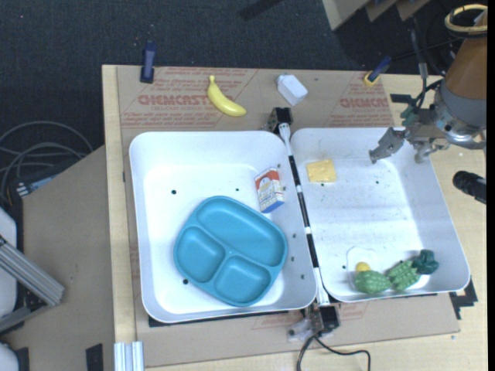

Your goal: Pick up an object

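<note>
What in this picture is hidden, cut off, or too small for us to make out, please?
- Gripper: too small and blurred in the camera view to judge its fingers.
- Arm: cut off by the right edge.
- Small carton: print too small to read.
- Green toy: its shape is unclear at this size.

High slanted view (fixed) over both bins

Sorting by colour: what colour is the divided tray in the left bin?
Blue, a light sky blue; the divided tray shows plainly in the camera view.

Bright even overhead light, soft faint shadows, mild glare on white bins, slightly soft focus
</note>
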Robot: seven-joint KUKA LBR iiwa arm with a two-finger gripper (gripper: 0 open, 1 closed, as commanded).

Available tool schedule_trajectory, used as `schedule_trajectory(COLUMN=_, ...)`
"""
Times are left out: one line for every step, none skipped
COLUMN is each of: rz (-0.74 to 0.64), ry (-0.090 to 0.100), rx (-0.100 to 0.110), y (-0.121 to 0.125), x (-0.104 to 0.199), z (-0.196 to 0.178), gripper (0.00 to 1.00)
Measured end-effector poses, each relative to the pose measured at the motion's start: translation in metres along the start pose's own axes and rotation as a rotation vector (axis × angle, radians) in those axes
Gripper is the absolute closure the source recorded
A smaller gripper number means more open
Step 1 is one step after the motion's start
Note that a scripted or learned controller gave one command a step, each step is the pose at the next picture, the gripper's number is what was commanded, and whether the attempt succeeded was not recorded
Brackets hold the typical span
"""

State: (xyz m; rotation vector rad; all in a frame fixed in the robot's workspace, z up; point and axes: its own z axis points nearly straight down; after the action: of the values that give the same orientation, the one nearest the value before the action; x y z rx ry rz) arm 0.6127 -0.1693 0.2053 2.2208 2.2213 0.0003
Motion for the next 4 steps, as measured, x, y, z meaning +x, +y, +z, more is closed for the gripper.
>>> schedule_trajectory(rz=-0.001, ry=0.002, rx=0.003, y=0.053, x=0.07, z=0.093, gripper=0.0)
schedule_trajectory(rz=-0.001, ry=0.001, rx=0.003, y=0.053, x=0.074, z=0.121, gripper=0.0)
schedule_trajectory(rz=-0.001, ry=0.0, rx=0.002, y=0.054, x=0.076, z=0.12, gripper=0.0)
schedule_trajectory(rz=-0.002, ry=-0.001, rx=-0.005, y=0.056, x=0.076, z=0.108, gripper=1.0)
